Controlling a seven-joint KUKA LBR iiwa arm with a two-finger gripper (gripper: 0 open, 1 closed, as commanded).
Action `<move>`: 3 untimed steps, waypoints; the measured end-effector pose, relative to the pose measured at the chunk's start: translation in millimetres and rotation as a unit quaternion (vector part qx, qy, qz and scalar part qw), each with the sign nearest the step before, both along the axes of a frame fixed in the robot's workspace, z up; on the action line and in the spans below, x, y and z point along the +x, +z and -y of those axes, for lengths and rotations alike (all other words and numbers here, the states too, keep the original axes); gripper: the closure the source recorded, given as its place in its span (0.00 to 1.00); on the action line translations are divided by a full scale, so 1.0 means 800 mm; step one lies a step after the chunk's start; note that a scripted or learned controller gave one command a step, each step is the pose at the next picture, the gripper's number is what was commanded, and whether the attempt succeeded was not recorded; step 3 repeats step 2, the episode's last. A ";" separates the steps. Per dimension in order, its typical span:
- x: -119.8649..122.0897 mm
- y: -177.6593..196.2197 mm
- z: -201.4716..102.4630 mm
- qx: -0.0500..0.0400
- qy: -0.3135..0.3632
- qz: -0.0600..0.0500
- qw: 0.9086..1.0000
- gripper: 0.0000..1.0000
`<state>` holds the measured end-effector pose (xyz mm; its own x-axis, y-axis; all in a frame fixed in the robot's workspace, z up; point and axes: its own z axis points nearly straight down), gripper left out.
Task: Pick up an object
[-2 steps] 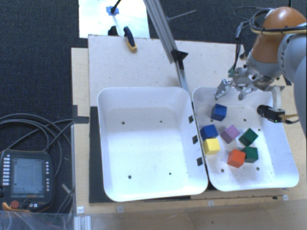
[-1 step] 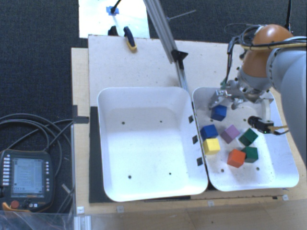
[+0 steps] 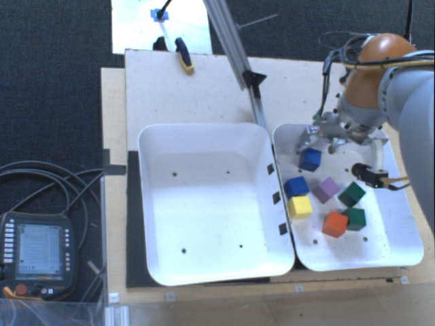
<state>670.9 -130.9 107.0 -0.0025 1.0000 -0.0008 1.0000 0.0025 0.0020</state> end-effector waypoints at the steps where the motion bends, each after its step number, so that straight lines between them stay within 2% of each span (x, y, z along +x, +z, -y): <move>1: 0.002 0.015 0.000 0.000 0.001 0.002 1.000 1.00; 2: 0.006 0.098 0.001 -0.001 0.001 0.004 1.000 1.00; 3: 0.006 0.098 0.001 -0.001 0.001 0.004 1.000 1.00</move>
